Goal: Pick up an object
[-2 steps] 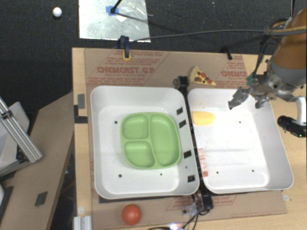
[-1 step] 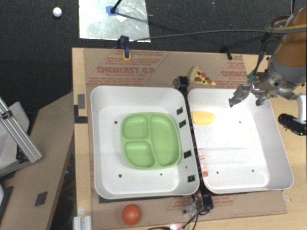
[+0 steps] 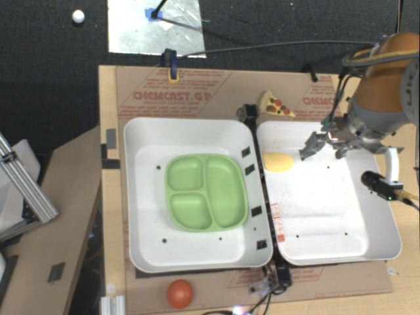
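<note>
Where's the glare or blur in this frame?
Camera view: the foil sheet at top reflects light in patches; both white bins are bright but keep detail; the green tray looks evenly lit; the gripper is slightly soft, casting little shadow near the yellow object.

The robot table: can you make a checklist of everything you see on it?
Surface: brown board bearing two white bins, left bin and right bin.
Job's things: yellow lump in the right bin's far left corner.
Clutter: green divided plate in the left bin; toy pizza slice and red ball on the board.
Pincer: pincer above the right bin, right of the lump, apart from it.
Cables: black cable behind the board.
Surroundings: silver sheet, white ball.
</note>
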`<state>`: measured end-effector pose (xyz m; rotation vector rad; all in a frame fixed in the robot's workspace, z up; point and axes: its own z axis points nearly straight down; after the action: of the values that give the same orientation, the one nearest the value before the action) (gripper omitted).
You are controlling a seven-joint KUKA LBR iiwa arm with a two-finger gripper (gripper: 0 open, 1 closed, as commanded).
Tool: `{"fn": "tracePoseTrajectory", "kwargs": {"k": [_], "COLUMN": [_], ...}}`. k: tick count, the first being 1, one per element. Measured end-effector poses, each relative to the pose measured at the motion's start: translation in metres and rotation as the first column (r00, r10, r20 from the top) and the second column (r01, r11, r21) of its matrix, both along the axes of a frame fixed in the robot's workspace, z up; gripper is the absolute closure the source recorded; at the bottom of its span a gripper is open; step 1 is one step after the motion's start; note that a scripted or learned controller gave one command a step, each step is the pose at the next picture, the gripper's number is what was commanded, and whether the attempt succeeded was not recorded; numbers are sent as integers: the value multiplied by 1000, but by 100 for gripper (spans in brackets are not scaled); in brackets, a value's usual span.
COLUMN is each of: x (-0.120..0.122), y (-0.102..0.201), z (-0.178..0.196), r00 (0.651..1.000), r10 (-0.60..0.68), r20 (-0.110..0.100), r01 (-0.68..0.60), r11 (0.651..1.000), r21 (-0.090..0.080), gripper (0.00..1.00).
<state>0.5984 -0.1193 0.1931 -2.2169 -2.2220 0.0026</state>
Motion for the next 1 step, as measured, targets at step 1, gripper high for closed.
{"fn": "tracePoseTrajectory", "kwargs": {"k": [1], "x": [6], "y": [-4], "z": [-44], "r00": [1000], "r10": [-1], "r20": [3], "r01": [1], "r11": [1000], "r21": [-1], "gripper": [0]}}
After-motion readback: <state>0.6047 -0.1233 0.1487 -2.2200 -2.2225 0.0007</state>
